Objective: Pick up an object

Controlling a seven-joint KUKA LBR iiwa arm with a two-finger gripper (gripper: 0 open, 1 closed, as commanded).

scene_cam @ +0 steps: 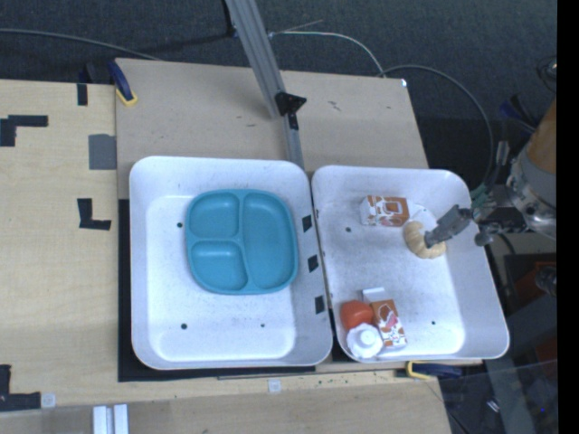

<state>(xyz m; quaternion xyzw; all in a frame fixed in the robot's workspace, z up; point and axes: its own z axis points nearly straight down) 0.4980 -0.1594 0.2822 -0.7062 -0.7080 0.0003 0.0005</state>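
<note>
1. White plastic: two shallow bins sit side by side on the pale wooden counter (54, 242). The left bin (154, 333) and the right bin (470, 324) touch along their inner rims.
2. The left bin carries a teal divided plate (242, 240) with three compartments, lying flat near the bin's middle.
3. Right bin, far side: a small white-and-orange carton (384, 211) lies on its side. Its print is too small to read.
4. Just beside that carton, toward the arm, lies a tan ring-shaped object (423, 240), like a doughnut. It is partly covered by the hand's dark finger.
5. Right bin, near edge: a red-orange object (356, 314), a white rounded item (364, 342) and a second orange-and-white carton (389, 324) are bunched together, touching. Their exact shapes are hard to make out.
6. The hand (445, 226) reaches in over the right bin's right rim. One dark finger points at the tan ring and overlaps it. I cannot tell whether the hand is released or clenched, nor whether it touches the ring.
7. The arm (534, 197) is cut off at the right edge, with a strip of orange showing.
8. A grey metal bar (258, 48) slants from the top edge down to the bins' far rims.
</note>
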